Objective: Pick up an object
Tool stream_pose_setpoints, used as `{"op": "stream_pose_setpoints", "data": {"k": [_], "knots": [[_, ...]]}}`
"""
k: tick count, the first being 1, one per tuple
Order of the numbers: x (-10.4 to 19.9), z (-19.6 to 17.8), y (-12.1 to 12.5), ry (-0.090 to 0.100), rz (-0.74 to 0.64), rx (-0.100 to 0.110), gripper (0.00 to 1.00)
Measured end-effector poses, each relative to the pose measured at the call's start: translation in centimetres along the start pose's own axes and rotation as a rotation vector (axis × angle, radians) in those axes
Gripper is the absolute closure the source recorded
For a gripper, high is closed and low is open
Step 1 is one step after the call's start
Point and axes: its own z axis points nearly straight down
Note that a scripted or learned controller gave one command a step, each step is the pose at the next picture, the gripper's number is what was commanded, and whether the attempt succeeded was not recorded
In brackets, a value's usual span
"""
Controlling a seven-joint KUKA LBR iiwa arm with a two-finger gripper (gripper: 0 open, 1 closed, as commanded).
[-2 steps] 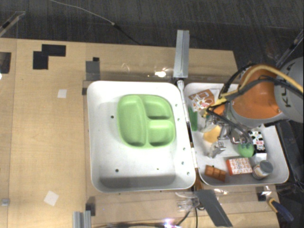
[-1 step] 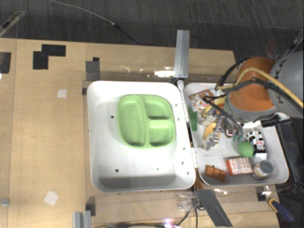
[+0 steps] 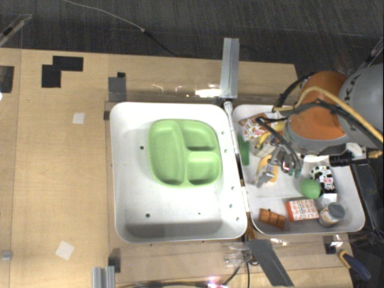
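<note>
**Down in the right bin, close to a yellow thing**

Nearest, along the front of the right bin [image 3: 359, 224]: a brown block [image 3: 272, 218], a red box [image 3: 302, 209] and a small round pot [image 3: 331, 212], all lying near each other. Just behind those, a green ball [image 3: 310, 189] touching a black-and-white cube [image 3: 324, 176].

A little further back, in the middle of that bin: the fingers [image 3: 282, 159], low among the toys. Cannot tell if spread apart or squeezed together, too tangled with wires. Right beside them, on the left, the yellow thing [image 3: 267, 170], most likely the one to pick. Cannot tell if gripped or just touched.

To do this well: go straight down over the yellow thing, close gently around its middle, then lift slowly and straight up. Probably light and slippery, so no tugging sideways.

In the way: a green pen [image 3: 245, 149] against the bin wall just to the left, and a bright packet [image 3: 252, 126] just behind. Easy to bump or drag along.

Across in the left bin [image 3: 120, 161]: a green tray [image 3: 183, 152], well apart. Further back: the orange band [image 3: 318, 123] of the arm, then bare tabletop [image 3: 60, 161].
</note>
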Motion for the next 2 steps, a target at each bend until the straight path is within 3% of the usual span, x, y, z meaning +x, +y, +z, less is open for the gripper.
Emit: {"op": "stream_pose_setpoints", "data": {"k": [1, 2], "knots": [[1.3, 0.0, -1.0, -0.003, 0.137, 0.0, 0.0], [0.1, 0.0, -0.3, 0.003, 0.35, 0.003, 0.0]]}}
